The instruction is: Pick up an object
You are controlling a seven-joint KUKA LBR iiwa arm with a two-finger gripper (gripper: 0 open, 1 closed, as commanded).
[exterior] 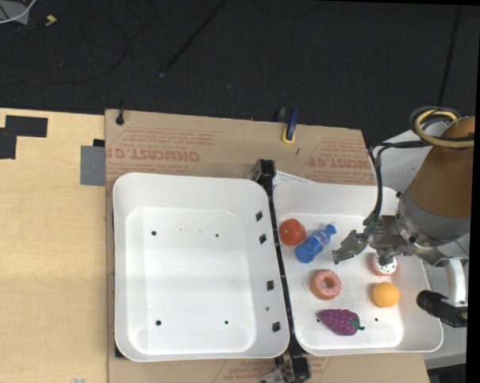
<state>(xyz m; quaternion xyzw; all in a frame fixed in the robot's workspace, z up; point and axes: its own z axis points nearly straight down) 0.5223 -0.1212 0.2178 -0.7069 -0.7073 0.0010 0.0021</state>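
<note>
The right bin (424,338) holds a red tomato (292,231), a blue bottle (315,244) lying on its side, a pink donut (326,284), a purple bunch of grapes (339,321), an orange (385,295) and a small red-and-white object (384,267). My gripper (367,252) hangs over the middle of this bin, between the blue bottle and the red-and-white object. Its fingers are spread apart, one pointing toward the bottle and the other just above the red-and-white object. Nothing sits between them.
The left bin (127,221) lies beside the right one, with a black divider strip (271,251) between them. Both rest on a cardboard sheet (194,149). The arm's grey and orange body (447,184) looms over the right bin's far right side.
</note>
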